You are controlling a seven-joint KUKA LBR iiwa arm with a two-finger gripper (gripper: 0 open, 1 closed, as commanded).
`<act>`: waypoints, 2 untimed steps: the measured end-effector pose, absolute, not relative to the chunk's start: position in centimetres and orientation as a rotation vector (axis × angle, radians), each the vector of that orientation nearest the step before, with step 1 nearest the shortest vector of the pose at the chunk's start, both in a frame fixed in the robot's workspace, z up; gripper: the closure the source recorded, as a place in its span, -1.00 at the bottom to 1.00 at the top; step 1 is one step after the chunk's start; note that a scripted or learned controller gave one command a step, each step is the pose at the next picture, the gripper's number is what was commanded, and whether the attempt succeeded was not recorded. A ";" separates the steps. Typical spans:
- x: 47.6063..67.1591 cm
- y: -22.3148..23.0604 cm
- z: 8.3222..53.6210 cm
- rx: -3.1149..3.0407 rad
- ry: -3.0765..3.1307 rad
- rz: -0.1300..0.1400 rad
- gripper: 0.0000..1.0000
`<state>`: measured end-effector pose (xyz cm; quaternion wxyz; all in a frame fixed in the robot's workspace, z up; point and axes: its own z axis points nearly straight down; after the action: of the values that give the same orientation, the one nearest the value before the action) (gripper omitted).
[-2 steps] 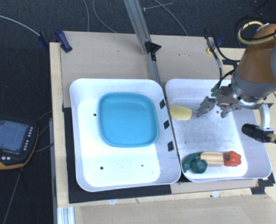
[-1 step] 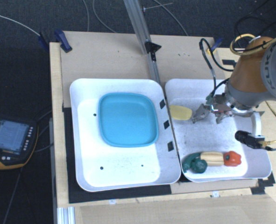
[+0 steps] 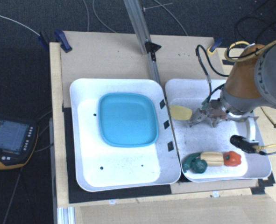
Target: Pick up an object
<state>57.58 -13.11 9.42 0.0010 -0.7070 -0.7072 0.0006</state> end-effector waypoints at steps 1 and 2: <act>57.7 -13.1 10.6 -2.222 -2.223 -0.002 1.00; 57.6 -13.7 16.2 -2.225 -2.224 -0.005 1.00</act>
<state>57.59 -13.75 16.16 -0.0022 -0.7071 -0.7071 -0.0015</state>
